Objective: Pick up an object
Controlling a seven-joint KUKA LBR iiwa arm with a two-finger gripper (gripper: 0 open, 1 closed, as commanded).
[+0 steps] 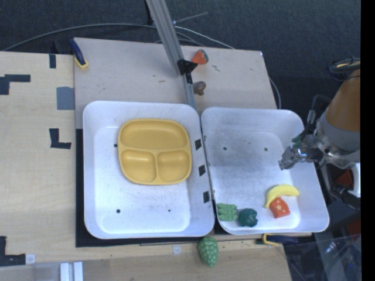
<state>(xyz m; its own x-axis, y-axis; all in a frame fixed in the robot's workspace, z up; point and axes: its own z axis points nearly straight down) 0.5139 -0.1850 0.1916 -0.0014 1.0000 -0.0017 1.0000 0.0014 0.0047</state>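
Arm [343,119] comes in from the right edge, grey wrist with the orange band above it, bent down toward the right bin [246,119]. Gripper [288,160] sits over the right side of that bin, near its right wall, pointing left and down. Can't tell if it is open or closed; nothing visibly held.

Toys lie along the front of the right bin: banana [282,192] with a red piece [280,208] touching it just below, both a little below the gripper and apart from it. Green block [227,212] and dark green lump [248,217] sit side by side at the front left corner.

Left bin [96,174] holds a yellow divided plate [155,151]. Green grapes [207,250] lie on the bench outside, in front of the bins.
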